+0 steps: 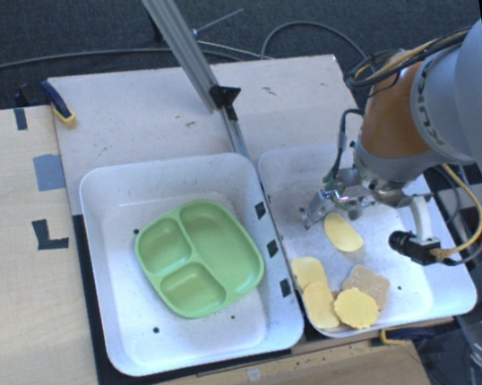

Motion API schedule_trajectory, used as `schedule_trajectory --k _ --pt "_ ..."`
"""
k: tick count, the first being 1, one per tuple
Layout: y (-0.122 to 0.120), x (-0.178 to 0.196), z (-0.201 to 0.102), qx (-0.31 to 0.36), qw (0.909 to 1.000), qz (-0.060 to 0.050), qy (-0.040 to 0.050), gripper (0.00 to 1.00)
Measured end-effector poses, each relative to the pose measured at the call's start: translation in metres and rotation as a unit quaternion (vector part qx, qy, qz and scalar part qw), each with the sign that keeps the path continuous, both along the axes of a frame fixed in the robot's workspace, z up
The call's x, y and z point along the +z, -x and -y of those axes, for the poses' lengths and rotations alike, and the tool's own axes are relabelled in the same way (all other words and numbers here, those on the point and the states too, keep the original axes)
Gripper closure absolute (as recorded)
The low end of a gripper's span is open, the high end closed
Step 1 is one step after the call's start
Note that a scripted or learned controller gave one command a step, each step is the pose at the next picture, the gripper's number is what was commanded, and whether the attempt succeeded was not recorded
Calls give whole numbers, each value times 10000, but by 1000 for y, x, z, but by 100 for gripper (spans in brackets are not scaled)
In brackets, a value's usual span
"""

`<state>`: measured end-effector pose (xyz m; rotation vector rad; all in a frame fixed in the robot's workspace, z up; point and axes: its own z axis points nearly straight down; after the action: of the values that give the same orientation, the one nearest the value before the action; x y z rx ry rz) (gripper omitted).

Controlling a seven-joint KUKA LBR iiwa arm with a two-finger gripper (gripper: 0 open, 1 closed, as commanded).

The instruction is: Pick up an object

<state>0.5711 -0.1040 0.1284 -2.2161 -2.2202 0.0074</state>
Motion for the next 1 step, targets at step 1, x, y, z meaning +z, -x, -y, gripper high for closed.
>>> schedule_trajectory --k 1 --pt "-1 13 -1 8 10000 18 -1 100"
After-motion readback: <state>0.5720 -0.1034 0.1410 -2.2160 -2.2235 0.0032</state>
